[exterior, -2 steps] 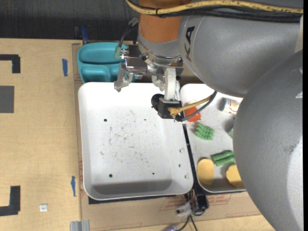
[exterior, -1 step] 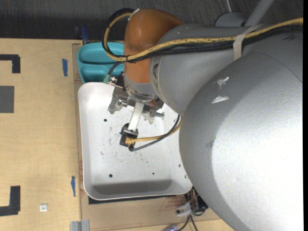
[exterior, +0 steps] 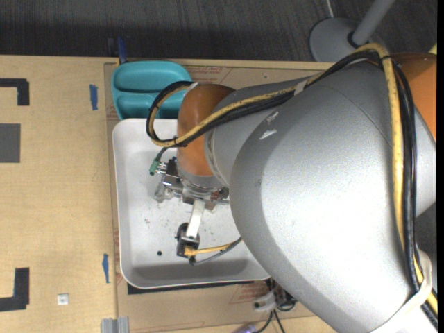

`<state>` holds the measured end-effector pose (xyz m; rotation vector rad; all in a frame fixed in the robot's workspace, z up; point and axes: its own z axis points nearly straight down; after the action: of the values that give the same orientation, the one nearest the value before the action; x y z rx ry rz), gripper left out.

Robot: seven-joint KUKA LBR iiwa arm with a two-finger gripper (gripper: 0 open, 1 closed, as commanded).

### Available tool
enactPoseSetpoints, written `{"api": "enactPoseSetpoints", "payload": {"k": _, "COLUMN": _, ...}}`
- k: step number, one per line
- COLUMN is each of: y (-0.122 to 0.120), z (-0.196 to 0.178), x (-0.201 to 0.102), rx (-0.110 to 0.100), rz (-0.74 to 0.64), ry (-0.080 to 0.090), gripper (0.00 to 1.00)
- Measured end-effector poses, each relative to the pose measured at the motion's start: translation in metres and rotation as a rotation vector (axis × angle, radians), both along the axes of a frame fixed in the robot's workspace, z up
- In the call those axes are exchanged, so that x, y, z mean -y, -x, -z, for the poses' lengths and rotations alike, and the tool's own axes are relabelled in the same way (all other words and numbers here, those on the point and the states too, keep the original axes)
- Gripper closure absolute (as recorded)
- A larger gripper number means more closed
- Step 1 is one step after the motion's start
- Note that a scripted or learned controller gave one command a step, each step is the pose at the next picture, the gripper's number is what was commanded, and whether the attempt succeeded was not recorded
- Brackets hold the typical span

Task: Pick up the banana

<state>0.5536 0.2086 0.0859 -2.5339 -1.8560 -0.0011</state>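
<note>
— What is the setting?
— Dark grey carpet point(exterior: 173, 12) runs along the top. Below it is a tan desk point(exterior: 55, 186) marked with black tape corners point(exterior: 14, 92) and short strips of blue tape point(exterior: 94, 97). At the upper right a round grey stand foot point(exterior: 333, 40) sits on the carpet, with a pole slanting up from it.

— And on the desk?
— A shallow white bin point(exterior: 135, 207), its floor flecked with a few dark specks point(exterior: 159, 253). A teal plastic thing point(exterior: 142, 82) lies against the bin's far rim.

— The robot?
— The big grey arm point(exterior: 326, 200) comes in from the right and covers the right part of the bin. Its orange band point(exterior: 198, 137) sits over the far half, and the hand point(exterior: 170, 186) hangs below it, over the middle of the bin floor.

— Is the hand spread or pressed together?
— I cannot tell; the wrist hides that from above.

— Where is the banana?
— I cannot tell where it lies; the arm hides much of the bin.
</note>
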Motion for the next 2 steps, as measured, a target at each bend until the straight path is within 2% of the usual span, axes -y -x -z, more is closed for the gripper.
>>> {"api": "enactPoseSetpoints", "payload": {"k": 1, "y": 0.046, "z": -0.001, "x": -0.016, "rx": 0.004, "rz": 0.286, "ry": -0.002, "gripper": 0.0}}
{"api": "enactPoseSetpoints", "payload": {"k": 2, "y": 0.074, "z": -0.114, "x": 0.053, "rx": -0.002, "rz": 0.16, "ry": 0.001, "gripper": 0.0}}
